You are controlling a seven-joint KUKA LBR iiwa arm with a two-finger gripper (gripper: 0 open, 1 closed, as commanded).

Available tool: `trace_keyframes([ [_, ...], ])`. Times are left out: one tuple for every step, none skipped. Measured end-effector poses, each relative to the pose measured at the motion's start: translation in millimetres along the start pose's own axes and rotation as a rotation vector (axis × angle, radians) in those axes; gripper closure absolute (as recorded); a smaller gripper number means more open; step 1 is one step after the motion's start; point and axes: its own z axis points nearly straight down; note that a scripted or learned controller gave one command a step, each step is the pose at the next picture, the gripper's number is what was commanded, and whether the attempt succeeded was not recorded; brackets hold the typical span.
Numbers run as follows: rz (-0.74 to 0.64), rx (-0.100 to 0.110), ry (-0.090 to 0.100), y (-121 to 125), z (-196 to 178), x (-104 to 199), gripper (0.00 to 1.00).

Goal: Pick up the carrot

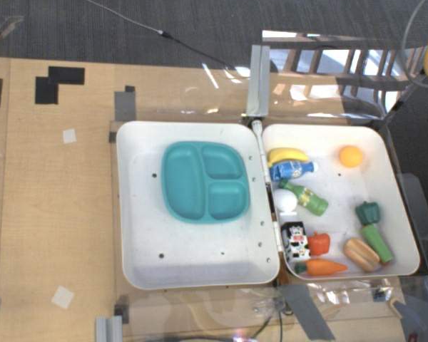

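Observation:
The carrot (326, 266) is small and orange with a green stub. It lies flat along the near wall of the right bin (392, 184), pointing right. A red pepper piece (319, 244) sits just behind it, and a black-and-white carton (294, 241) stands at its left end.
The left bin (139, 262) holds a teal divided plate (205, 181). The right bin also holds a banana (286, 154), a blue bottle (293, 169), a green bottle (307, 199), a white egg (285, 201), an orange (351, 156), a green pepper (368, 212), a cucumber (378, 242) and a bread roll (361, 254).

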Motion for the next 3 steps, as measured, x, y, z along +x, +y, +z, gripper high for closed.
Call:
trace_keyframes([
  [0.001,0.009,0.013,-1.6,-11.0,2.7,1.0],
  [0.0,0.018,0.025,-3.2,-21.9,5.4,1.0],
  [0.002,0.026,0.037,-4.1,-32.4,8.0,1.0],
])
